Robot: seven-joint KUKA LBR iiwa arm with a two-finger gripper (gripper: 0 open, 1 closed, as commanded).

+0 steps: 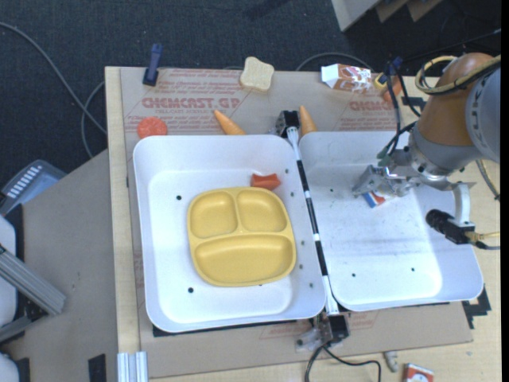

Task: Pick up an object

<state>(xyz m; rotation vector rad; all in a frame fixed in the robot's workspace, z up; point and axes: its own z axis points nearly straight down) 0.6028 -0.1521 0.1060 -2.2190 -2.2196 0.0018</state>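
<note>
My gripper (371, 185) hangs low over the upper middle of the right bin (398, 285), and the arm comes in from the right. Directly beneath its tip lies a small red, white and blue object (374, 200) on the bin floor; whether the gripper touches it is unclear. In the left bin (159, 213) a yellow divided plate (238, 235) sits in the middle. A small orange piece (266, 181) lies just behind the plate.
Behind the bins, on the cardboard sheet, lie a bread slice (257, 73), a carrot piece (228, 122), an orange cone (306, 119), a red disc (151, 126), a blue clip (152, 64) and a white-and-red packet (347, 76).
</note>
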